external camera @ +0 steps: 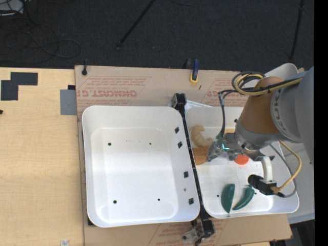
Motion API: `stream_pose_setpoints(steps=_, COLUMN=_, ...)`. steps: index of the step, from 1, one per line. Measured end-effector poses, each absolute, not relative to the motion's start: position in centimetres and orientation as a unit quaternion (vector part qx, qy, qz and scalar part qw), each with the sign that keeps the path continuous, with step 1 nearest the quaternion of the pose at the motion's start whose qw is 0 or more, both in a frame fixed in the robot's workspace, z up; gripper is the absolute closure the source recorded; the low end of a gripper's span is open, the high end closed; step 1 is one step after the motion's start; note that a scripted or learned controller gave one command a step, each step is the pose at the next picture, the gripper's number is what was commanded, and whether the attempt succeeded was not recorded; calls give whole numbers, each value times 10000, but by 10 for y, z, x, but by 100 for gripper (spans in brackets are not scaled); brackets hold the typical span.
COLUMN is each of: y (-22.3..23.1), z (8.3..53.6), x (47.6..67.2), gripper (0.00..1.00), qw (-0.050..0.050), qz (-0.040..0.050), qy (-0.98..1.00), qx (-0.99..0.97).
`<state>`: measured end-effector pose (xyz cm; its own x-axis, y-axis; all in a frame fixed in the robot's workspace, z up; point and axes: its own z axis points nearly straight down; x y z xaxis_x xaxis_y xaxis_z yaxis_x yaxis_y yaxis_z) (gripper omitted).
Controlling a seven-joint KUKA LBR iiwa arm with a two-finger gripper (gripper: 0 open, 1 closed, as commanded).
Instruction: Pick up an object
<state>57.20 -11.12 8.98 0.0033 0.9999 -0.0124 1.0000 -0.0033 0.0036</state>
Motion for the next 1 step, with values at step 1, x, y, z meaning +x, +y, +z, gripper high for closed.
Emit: stream_pose_setpoints(steps=1, y=-172, z=88, x=585, gripper=0, qw=5, qz=-10, qy=7064, qx=7078)
